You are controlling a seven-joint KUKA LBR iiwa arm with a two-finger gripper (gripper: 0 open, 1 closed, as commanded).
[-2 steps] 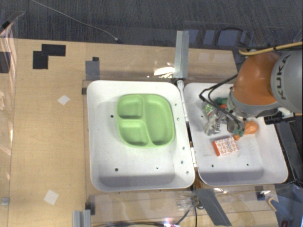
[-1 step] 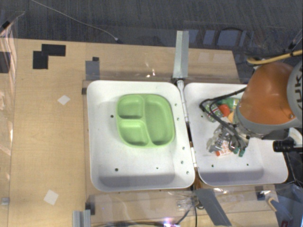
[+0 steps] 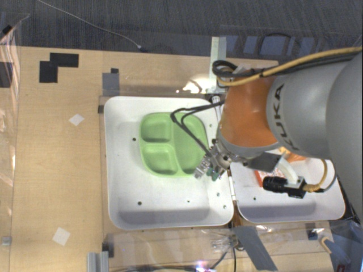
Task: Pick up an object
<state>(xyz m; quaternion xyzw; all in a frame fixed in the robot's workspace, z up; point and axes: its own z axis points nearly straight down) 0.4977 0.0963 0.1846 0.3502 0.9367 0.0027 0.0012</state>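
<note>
A light green divided tray [image 3: 168, 144] lies in the left white bin [image 3: 126, 169], toward its upper middle. My gripper [image 3: 207, 170] hangs at the tray's lower right corner, close to the bin's right wall. The grey arm with its orange band [image 3: 249, 118] covers the wrist, and nothing can be made out between the fingers. In the right bin [image 3: 283, 207], an orange and white object [image 3: 283, 163] peeks out from under the arm next to a black cable fitting [image 3: 283, 186].
Black cables [image 3: 187, 120] loop over the tray's right part. The arm covers most of the right bin. Metal brackets [image 3: 111, 83] stand at the left bin's corners on the wooden bench, and black tape marks [image 3: 57, 66] lie at the upper left.
</note>
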